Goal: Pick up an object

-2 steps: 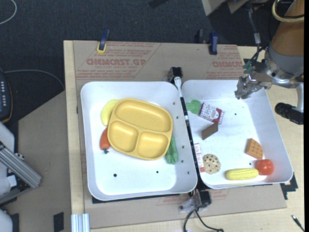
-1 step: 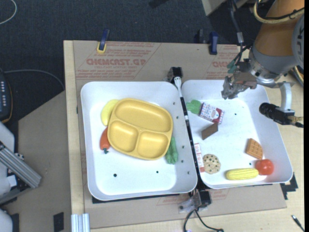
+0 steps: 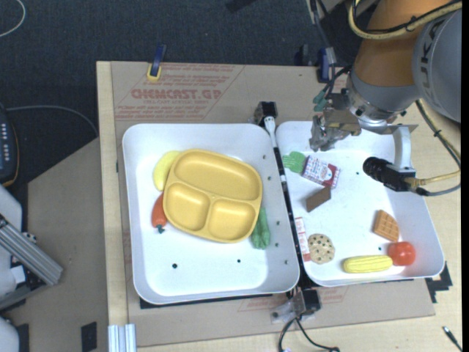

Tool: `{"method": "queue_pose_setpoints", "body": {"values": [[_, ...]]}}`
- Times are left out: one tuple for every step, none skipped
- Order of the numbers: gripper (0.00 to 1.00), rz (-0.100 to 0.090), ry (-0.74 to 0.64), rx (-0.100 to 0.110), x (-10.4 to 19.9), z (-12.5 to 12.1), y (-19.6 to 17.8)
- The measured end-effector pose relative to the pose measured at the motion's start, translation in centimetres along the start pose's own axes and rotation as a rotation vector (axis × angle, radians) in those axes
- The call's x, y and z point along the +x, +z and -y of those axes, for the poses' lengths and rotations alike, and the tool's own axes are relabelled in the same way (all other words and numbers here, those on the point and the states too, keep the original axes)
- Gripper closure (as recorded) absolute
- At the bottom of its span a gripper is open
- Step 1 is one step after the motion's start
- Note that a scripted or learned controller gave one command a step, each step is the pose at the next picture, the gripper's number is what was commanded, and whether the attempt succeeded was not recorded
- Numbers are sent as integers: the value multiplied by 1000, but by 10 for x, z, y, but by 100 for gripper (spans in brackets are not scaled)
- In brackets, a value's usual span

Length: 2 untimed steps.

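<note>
My gripper (image 3: 327, 139) hangs over the far left part of the right bin (image 3: 425, 218), on the grey arm with the orange band. Just below it lie a green piece (image 3: 295, 161) and a red and white packet (image 3: 321, 171). A brown block (image 3: 318, 199) sits a little nearer. Further toward the front are a cookie (image 3: 320, 248), a yellow corn cob (image 3: 367, 264), a red tomato (image 3: 401, 253) and an orange waffle piece (image 3: 386, 226). I see nothing held at the gripper.
The left bin (image 3: 139, 196) holds a yellow compartment tray (image 3: 212, 195), with a yellow piece (image 3: 164, 169), a red pepper (image 3: 158, 215) and a green item (image 3: 260, 230) around it. A black cylinder (image 3: 381, 169) with a cable juts over the right bin.
</note>
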<state>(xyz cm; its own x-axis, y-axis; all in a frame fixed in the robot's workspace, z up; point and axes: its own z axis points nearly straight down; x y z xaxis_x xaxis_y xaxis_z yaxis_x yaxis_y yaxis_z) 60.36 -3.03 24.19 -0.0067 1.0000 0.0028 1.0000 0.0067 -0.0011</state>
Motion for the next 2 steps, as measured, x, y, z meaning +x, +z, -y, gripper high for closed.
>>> {"method": "queue_pose_setpoints", "body": {"values": [[100, 1, 2, 3, 55, 0, 18], [100, 2, 2, -3, 114, -1, 9]]}}
